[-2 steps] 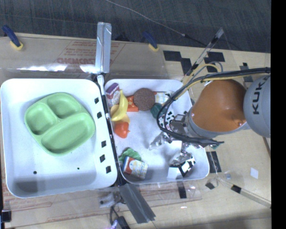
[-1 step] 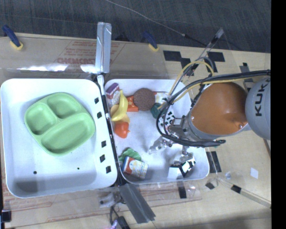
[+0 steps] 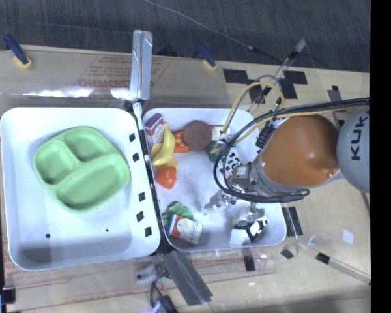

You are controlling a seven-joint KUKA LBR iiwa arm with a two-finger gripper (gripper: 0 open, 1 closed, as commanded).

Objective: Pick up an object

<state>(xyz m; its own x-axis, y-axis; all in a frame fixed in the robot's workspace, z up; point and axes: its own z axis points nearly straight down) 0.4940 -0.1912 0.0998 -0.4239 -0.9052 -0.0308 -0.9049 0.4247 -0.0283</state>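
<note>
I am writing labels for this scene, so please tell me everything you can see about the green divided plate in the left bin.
The green divided plate is pale green, looks like matte plastic, and has rounded corners with three compartments: two smaller ones above and one long one below. It lies flat, right side up, turned somewhat askew, in the left bin, toward its upper middle. Nothing lies in it.

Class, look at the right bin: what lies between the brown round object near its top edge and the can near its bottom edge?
In the camera view, bare white bin floor separates the brown round object from the can; the banana and orange piece sit just left of that line.
</note>
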